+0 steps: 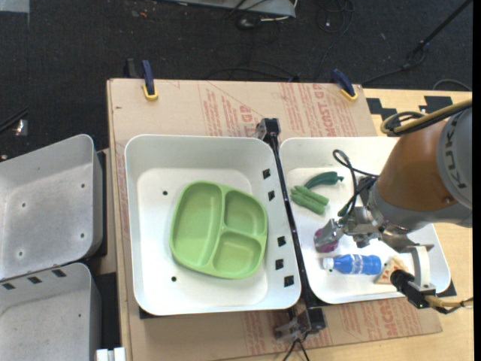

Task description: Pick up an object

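A blue bottle [355, 264] is seen lying on its side near the front wall of the right bin [312, 153], probably just where it was dropped. Just behind the bottle, the gripper [347, 228] is lowered from the arm [421, 175] beside a small purple object [327, 237], apparently lined up for a grasp; whether the jaws are spread or closed cannot be told. Farther back, green pieces [310, 198] are found. In the left bin [150, 149], beyond the shared wall, a green divided plate [219, 230] is laid flat.
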